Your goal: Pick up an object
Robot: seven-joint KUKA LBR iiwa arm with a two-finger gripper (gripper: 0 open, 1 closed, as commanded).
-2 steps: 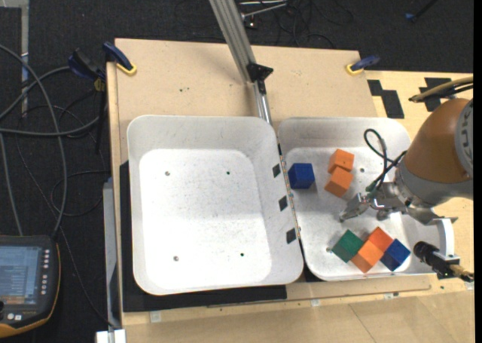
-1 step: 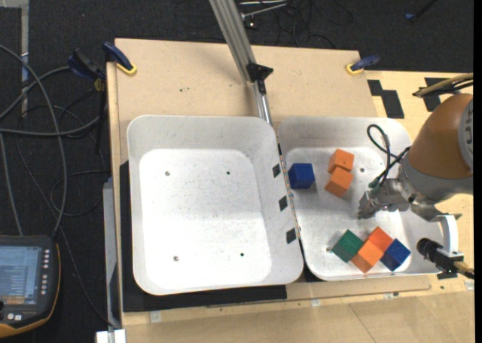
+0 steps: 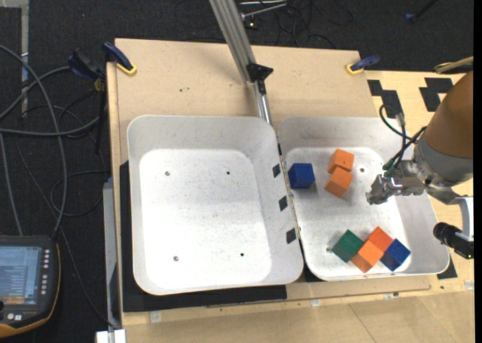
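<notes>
The right bin [image 3: 316, 132] holds a blue cube [image 3: 301, 176] near its left wall and two orange blocks [image 3: 340, 172] stacked or touching just right of it. At the bin's front lies a cluster: a green cube [image 3: 348, 246], an orange block [image 3: 372, 248] and a blue block [image 3: 395, 254]. My gripper [image 3: 379, 189] hangs over the right part of this bin, to the right of the orange pair and above the cluster. Nothing shows between its fingers.
The left bin [image 3: 199, 202] sits beside the right one on the wooden bench. A metal pole [image 3: 230, 21] slants down from the top to the gap between the bins. Clamps mark the bench's back corners. Cables and a tablet lie off the bench at left.
</notes>
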